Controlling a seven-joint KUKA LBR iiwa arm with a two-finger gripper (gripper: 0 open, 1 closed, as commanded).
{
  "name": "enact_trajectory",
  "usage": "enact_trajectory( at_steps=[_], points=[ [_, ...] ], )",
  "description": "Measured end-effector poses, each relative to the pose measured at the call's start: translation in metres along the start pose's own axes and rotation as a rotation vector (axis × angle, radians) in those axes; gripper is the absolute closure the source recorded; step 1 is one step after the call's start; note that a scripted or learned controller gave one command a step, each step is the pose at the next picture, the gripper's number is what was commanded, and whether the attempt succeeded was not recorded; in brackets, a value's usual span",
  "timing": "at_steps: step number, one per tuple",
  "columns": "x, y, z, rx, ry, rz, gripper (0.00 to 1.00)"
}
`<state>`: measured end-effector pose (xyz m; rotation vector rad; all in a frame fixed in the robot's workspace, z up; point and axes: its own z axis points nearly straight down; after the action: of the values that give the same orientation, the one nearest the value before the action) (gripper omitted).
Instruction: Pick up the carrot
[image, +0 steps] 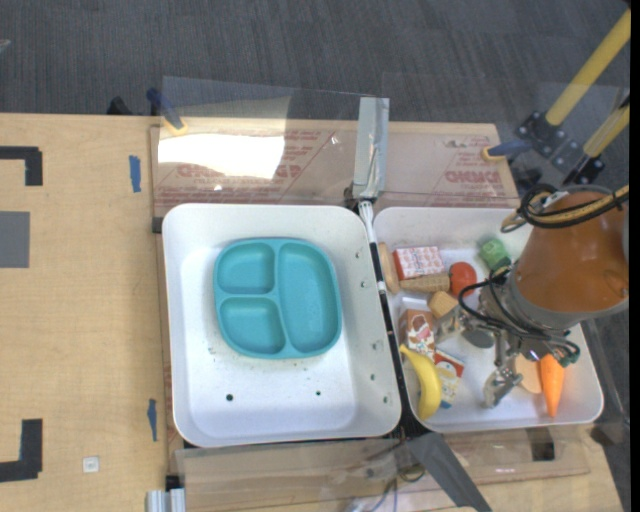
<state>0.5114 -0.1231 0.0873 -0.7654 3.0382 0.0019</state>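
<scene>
On the left, a shallow white bin (190, 300) is seen on the wooden bench (70, 300), and a teal plate (278, 298) divided into three compartments is laid flat near its middle; nothing is held in those compartments, and only a few dark specks are scattered on the bin floor below the plate. Just to the right, a second white bin (590, 405) is set against the first, their rims touching along a shared edge. In its left part a yellow banana (424, 380) is laid near the front, with a printed packet (442, 365) just beside it and a red-and-white box (418, 262) further back. A red round item (462, 277) and a green item (493, 250) are found toward the rear. The arm's orange band (570, 255) is seen over the right part of this bin, and the gripper (503, 383) is lowered to the bin floor with its fingers spread apart and nothing between them. The carrot (551, 383) is lying just to the right of the gripper, near the bin's front right corner, its tip pointed toward the front rim.
</scene>
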Motion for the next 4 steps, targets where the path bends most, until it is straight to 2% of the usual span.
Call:
enact_trajectory(
  at_steps=[1,2,3,4],
  points=[
    [0.019,-0.065,0.0,0.005,0.001,-0.073,0.0],
    [0.062,-0.08,0.0,0.001,0.004,-0.005,0.0],
    [0.055,-0.081,-0.014,0.01,-0.012,-0.007,1.0],
    [0.03,-0.094,-0.003,0.001,-0.001,-0.56,1.0]
  ],
)
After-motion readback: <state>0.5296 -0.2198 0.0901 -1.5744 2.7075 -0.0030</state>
